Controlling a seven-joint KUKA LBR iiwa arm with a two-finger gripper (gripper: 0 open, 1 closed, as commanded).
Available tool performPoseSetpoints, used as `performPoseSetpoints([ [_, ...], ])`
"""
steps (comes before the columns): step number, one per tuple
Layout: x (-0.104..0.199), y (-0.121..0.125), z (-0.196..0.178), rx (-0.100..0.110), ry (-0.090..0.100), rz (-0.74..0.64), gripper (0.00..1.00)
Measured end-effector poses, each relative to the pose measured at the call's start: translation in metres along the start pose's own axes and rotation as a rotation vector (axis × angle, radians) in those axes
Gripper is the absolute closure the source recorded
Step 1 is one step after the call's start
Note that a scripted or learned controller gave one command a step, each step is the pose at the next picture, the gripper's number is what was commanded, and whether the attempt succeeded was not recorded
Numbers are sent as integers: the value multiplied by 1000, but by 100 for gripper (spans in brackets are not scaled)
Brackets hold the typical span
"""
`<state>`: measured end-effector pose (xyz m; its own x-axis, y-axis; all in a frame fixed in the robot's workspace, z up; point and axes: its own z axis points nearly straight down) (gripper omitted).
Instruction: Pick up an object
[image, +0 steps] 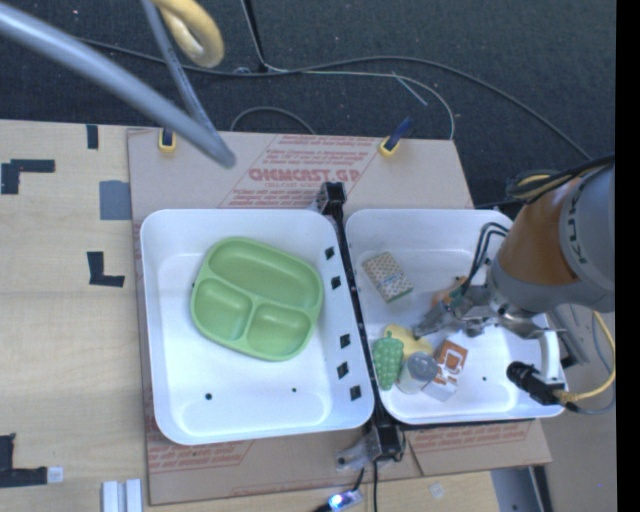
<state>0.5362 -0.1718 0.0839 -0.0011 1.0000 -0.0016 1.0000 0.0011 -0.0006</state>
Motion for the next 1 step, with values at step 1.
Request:
performPoseSetpoints([
  [1,0,1,-13,-2,-1,0,100],
])
